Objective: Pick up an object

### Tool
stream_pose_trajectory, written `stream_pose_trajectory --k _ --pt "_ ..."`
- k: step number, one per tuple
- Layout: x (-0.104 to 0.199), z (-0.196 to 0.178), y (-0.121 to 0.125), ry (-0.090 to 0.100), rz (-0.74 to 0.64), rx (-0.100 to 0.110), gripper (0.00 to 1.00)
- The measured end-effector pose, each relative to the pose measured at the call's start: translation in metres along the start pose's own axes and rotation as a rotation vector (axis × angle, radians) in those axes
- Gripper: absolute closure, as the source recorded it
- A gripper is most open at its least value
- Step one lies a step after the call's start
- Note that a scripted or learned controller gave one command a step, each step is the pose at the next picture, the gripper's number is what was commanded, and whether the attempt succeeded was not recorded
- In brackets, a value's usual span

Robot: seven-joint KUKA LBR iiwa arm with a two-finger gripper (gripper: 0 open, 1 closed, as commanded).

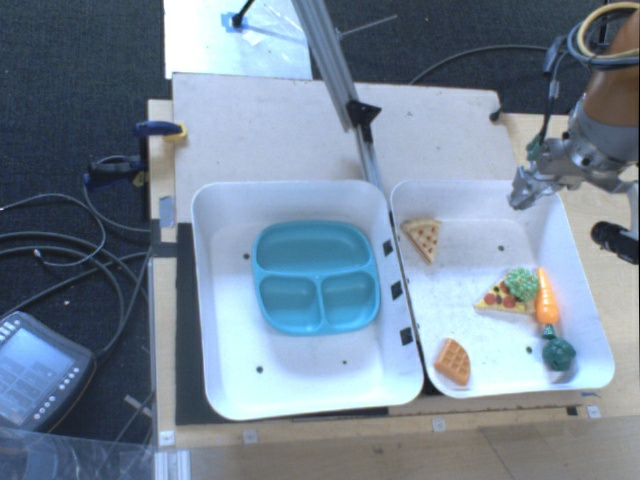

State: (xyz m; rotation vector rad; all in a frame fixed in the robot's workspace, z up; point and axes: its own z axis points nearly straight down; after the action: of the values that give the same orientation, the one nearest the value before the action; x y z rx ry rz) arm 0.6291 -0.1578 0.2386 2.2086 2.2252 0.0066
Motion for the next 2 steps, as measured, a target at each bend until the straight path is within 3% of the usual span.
stream_pose_trajectory --k 2 --pt "0.093 -0.001 -0.027 0.004 -0.003 0.007 1.00"
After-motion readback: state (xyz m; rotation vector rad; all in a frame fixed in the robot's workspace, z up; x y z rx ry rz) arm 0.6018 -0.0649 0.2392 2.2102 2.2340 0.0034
